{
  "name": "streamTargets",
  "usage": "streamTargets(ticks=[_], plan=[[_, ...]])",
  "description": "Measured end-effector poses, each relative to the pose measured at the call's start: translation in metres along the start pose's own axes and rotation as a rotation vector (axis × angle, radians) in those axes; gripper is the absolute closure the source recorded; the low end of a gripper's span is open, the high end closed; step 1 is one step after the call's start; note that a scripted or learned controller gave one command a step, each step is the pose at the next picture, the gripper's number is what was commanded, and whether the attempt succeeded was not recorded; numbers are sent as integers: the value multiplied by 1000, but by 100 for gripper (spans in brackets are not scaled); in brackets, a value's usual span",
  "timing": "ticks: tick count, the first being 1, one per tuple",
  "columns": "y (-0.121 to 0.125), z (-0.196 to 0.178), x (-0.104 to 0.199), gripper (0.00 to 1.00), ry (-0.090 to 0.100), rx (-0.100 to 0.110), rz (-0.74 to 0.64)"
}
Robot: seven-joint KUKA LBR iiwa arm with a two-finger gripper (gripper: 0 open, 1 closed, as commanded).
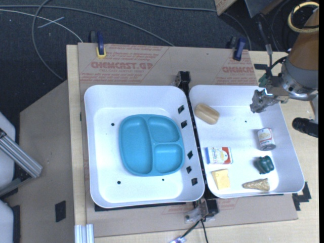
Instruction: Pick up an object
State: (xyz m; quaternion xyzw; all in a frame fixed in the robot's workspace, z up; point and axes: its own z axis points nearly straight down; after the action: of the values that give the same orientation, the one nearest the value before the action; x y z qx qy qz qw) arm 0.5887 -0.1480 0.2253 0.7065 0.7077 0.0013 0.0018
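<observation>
Camera view: claw [259, 103] sits over the far right corner of the right bin [291, 156], nothing visibly in it. Can't tell its opening from this angle; it reads as a dark lump against the white.

No target specified, so any item qualifies. All lie on the bin floor, toward the camera side or left of the claw:
- small can [265, 138]: nearest, just toward the camera from the claw, lying on its side, long axis roughly near-far
- tan bread roll [206, 113]: left of the claw, near the bin divider, long axis slanting
- dark green object [264, 164]: beyond the can, same line
- red-and-white carton [218, 155], yellow block [220, 178], tan wedge [256, 185]: well apart, toward the near-left

Can is my pick as the shortest move.

Hard to make out: claw height above the floor; the arm [304, 59] is cut off at the right edge. Green object's shape is unclear. Blue plate [151, 145] in the left bin is far left of the claw.
</observation>
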Motion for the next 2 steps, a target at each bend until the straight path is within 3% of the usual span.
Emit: streamTargets(ticks=[2], plan=[[15, 15, 101, 100, 4, 7, -5]])
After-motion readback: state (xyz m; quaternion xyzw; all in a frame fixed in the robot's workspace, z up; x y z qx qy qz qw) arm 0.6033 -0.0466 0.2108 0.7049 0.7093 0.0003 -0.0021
